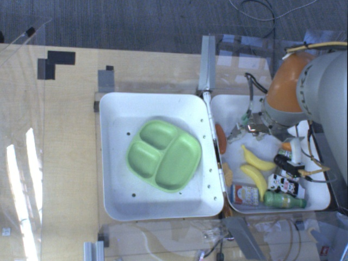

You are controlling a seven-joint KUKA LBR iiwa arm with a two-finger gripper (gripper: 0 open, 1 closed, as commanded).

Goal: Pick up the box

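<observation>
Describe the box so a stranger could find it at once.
Look in the right-hand white bin, along its near wall. The box lies flat in the near-left corner, left of the green bottle and below the two bananas. It is the only flat, rectangular, printed carton there.

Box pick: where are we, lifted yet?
Not lifted. Done: the arm has reached over the right bin. In hand: nothing visible; the gripper sits near the bin's upper left. Left: the box lies at the bin's front edge, beside the bananas, ungrasped.
</observation>
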